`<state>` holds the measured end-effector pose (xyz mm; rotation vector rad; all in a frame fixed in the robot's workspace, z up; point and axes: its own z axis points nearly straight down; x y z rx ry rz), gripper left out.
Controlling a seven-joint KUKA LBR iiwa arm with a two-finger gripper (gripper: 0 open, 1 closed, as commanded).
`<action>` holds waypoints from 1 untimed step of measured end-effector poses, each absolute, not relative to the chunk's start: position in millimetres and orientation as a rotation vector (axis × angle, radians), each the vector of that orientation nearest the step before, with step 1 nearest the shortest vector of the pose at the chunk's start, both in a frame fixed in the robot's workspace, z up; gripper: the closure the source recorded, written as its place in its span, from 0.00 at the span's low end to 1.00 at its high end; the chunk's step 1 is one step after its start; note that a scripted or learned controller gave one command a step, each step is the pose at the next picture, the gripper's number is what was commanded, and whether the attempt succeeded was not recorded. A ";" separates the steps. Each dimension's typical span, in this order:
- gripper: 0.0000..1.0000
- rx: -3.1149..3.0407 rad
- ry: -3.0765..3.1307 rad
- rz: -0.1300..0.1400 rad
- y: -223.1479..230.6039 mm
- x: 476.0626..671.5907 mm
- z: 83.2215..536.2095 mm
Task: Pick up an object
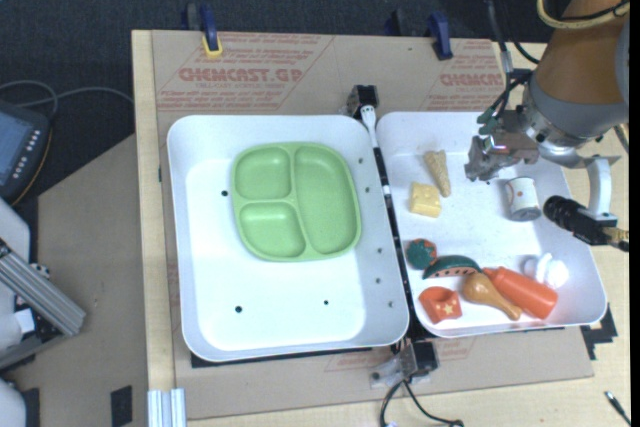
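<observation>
My gripper hangs over the upper middle of the right bin, below the grey and orange arm. Just left of it lies a tan wedge, with a yellow cheese block below that. A small white can lies a little to the gripper's lower right. Along the bin's front edge sit a red and green tomato, a watermelon slice, a red pepper, a brown drumstick, an orange carrot and a white garlic bulb. I see nothing held in the gripper.
The left bin holds a green divided plate. A black fitting on the arm reaches over the right bin's right side. Blue clamps pin the cardboard base at the back.
</observation>
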<state>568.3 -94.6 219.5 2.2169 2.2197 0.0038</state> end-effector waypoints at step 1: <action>1.00 2.215 2.223 0.004 -57.8 603.6 211.9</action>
